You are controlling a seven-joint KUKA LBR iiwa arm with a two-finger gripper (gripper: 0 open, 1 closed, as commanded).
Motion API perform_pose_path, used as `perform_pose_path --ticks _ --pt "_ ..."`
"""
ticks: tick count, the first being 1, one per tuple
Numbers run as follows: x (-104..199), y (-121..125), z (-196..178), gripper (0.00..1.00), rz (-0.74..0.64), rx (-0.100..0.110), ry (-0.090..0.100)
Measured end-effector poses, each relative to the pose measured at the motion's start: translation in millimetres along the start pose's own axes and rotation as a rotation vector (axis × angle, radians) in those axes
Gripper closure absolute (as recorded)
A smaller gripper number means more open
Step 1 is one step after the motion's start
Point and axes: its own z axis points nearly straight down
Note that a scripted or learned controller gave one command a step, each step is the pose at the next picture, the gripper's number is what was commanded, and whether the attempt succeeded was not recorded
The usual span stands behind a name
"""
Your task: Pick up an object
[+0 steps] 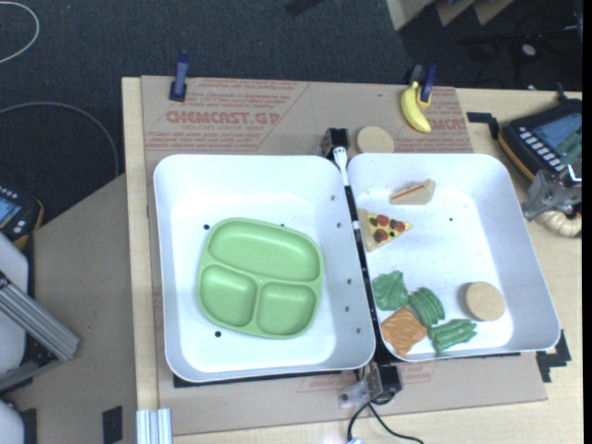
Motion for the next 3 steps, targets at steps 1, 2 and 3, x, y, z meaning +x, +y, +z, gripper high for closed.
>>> perform_pose_path --ticks 1,2,3 --pt "-66.8 8.7 105.2 1.0 0.005 -0.004 -0.002" --pt "-101.1 53.4 167.5 1.0 0.0 -0.011 -0.002" --pt "-38.2 25.4 40.6 1.0 -0.008 -0.03 -0.005"
